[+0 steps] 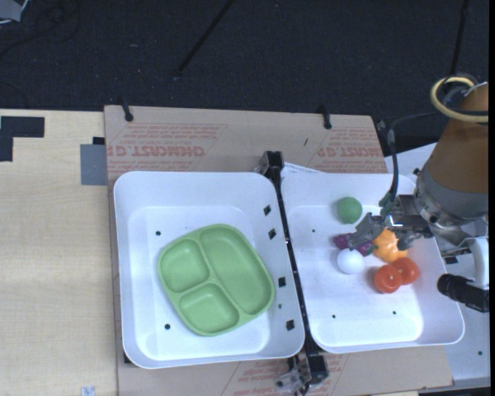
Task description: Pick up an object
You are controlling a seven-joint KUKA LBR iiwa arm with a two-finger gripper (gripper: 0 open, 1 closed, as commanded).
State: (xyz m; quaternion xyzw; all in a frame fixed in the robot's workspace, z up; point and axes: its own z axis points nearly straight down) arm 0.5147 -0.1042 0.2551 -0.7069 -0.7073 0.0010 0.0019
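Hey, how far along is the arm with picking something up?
Done: the tool has reached into the right white bin, low among the small items. In hand: nothing visibly lifted; it sits by the orange piece, purple piece and white ball. Left: a clear grasp and lift. The green ball and red tomato-like piece lie apart.

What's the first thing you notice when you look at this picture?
The big green divided plate lying in the left bin jumps out first. Next come the bright little things in the right bin: a green ball, a white ball and a red toy, with the gripper among them.
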